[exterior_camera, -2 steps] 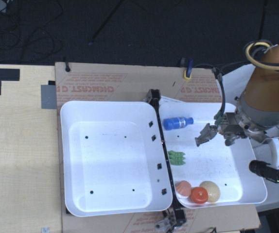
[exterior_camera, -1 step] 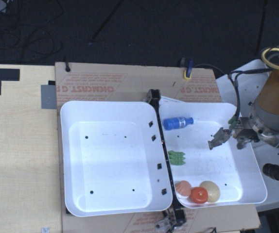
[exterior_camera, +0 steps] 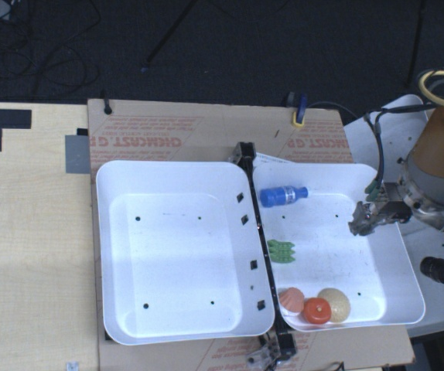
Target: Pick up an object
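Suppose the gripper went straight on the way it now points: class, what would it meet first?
The gripper points left and downward over the right bin. It would probably meet that bin's bare white floor first, short of the green object, though depth is unclear here.

Grey arm [exterior_camera: 427, 184] from right, hand [exterior_camera: 361, 224] lowered

Two white bins side by side: left bin [exterior_camera: 114, 199], right bin [exterior_camera: 396, 284]. Under them, brown cardboard sheet [exterior_camera: 175, 134] with red print. At far edge, a yellow-blue clamp [exterior_camera: 299, 110]. Beyond, dark floor with cables [exterior_camera: 21, 6].
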